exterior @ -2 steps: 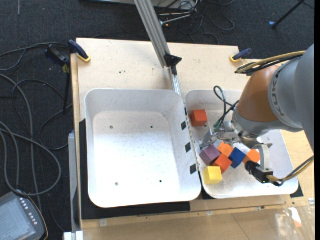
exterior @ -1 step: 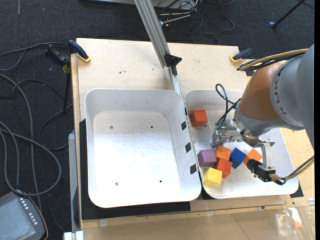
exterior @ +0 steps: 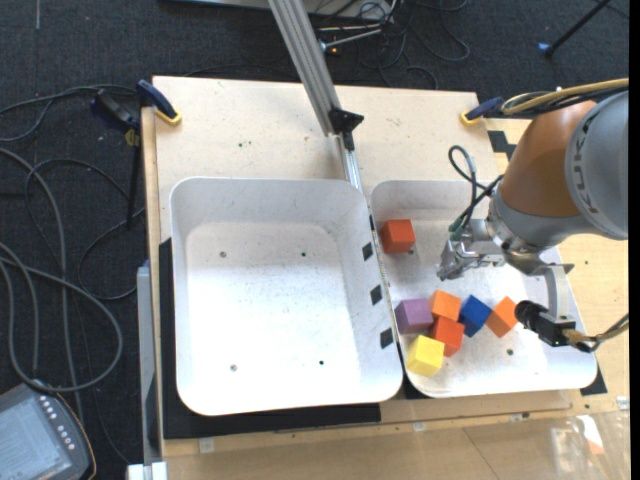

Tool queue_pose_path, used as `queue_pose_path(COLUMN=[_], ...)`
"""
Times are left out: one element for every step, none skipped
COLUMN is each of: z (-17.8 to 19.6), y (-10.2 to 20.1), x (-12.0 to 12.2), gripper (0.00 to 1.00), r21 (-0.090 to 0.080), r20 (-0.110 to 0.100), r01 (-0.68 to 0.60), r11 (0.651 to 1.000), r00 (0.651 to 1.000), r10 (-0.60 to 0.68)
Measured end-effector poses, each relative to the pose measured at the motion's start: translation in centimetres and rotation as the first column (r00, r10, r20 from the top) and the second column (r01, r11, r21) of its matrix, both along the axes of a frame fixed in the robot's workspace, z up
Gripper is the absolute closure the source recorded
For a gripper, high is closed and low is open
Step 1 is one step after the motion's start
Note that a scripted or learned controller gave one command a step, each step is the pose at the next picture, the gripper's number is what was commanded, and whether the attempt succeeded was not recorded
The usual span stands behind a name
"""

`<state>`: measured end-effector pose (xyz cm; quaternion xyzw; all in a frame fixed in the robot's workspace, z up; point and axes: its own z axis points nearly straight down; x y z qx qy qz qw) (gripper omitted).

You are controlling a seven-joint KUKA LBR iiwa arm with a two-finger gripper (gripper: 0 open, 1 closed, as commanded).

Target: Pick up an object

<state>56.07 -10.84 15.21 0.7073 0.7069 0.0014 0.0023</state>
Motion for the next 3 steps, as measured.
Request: queue_pose_path(z=[6.1, 10.5, 10.9], y=[0.6, 0.6, 5.9], x=[-0.2, 0.0, 1.3], gripper=[1.0, 1.0, 1.0], r21=[0.0, -0.001, 0.002], r20=[0.002, 0.002, -0.002], r01=[-0.004, -0.004, -0.009], r11=[1.0, 1.0, 1.0], r00=[1.0, 1.0, 1.0], r10=[0.004, 0.004, 0.009])
